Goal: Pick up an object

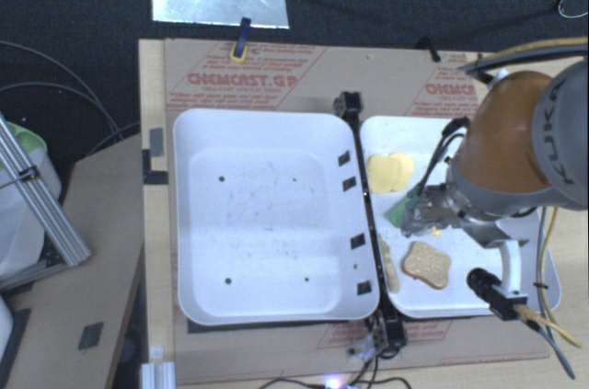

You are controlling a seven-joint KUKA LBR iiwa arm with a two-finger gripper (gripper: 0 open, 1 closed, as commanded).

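Two shallow white plastic bins sit side by side on a bench lined with printed cardboard. Left bin: its floor shows only faint scuff marks and a few small dark holes. Right bin: partly covered by the grey arm with its orange band, which enters from 3 o'clock.

Contents of the right bin, noted relative to the gripper:
- Pale yellow, rounded soft-looking object, near, at 11 o'clock, lying apart from the gripper close to the divider between the bins.
- Small green object, just beside the gripper at 9 o'clock, its far side hidden under the gripper body; contact cannot be judged.
- Tan, toast-shaped flat piece, just below at 6 o'clock, resting on the bin floor.
- Slim beige item, at 7 o'clock, lying along the bin's left wall.

Gripper state: the jaws are hidden by the wrist body and seen from above, so I cannot tell how they stand. No object is visibly held between them.
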